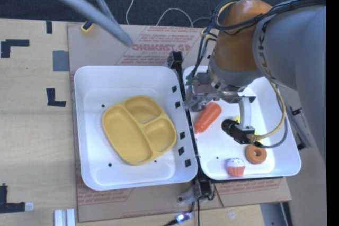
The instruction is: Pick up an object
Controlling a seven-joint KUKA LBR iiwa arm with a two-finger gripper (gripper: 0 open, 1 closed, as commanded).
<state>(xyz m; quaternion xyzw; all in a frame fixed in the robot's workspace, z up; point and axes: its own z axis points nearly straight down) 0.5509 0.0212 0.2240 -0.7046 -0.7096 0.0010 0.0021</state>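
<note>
Gripper (pixel 198 98) sits over the inner edge of the right bin (pixel 216 148), close to the divider between the two bins; whether it is apart or closed cannot be told from this slanted overhead view. Arm (pixel 296 45) enters from the right, grey, with the orange band (pixel 241 34) above the wrist.

Right bin contents: orange carrot (pixel 207 117) lying tilted on the floor, its thick upper end just below the gripper and its tip pointing toward the near-left; contact between carrot and gripper cannot be judged, and nothing is seen gripped; brown doughnut (pixel 256 154) lying flat near the front of the bin; cupcake (pixel 235 166) with a white top and pink base, standing just left of the doughnut, close to the front rim; both well apart from the carrot.

Left bin (pixel 85 84) contents: yellow divided plate (pixel 139 128) with three compartments, lying flat near the middle.

Both bins rest on a cardboard sheet (pixel 159 45) with red print.
</note>
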